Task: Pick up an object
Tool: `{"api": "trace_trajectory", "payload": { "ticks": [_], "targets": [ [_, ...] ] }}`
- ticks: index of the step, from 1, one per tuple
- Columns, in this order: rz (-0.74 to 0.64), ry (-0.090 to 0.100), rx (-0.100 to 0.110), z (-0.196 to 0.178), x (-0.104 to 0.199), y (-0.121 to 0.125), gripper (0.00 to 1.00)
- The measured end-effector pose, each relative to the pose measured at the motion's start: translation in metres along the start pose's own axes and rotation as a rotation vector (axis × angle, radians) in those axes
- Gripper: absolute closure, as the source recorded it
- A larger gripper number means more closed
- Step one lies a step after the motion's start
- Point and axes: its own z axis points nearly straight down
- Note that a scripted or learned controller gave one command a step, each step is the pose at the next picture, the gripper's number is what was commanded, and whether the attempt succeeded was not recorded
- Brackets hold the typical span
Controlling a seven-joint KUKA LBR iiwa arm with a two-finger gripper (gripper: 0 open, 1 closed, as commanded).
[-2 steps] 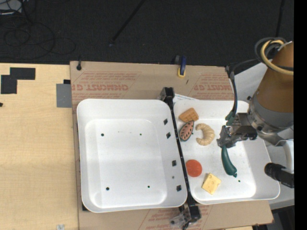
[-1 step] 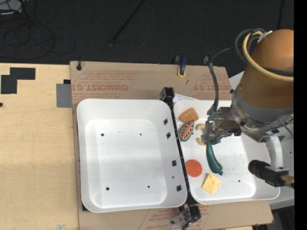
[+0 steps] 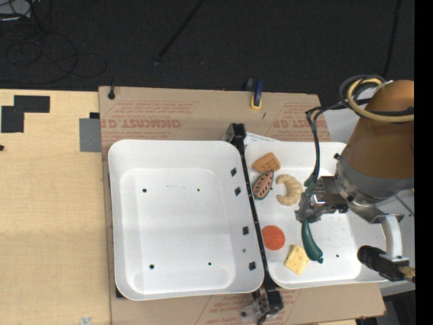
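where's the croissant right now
The croissant lies in the right bin, toward its far side, just right of the brown oval toy and left of the pincer.

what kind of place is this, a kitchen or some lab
Most likely a robotics lab bench set up for grasping trials, not a kitchen. A grey and orange robot arm reaches over two white bins, the food is toys such as a croissant, and loose cables lie on the dark floor behind.
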Motion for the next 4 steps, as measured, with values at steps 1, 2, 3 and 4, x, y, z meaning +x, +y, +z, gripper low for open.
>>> {"api": "trace_trajectory", "payload": {
  "ticks": [1, 2, 3, 4],
  "targets": [
    [-0.004, -0.003, -0.015, -0.088, -0.035, 0.055, 1.00],
    [-0.008, 0.001, -0.002, -0.052, 0.018, 0.065, 1.00],
    [-0.003, 0.001, -0.001, -0.036, 0.006, 0.020, 1.00],
    [-0.001, 0.001, -0.001, 0.007, -0.048, 0.023, 1.00]
  ]
}}
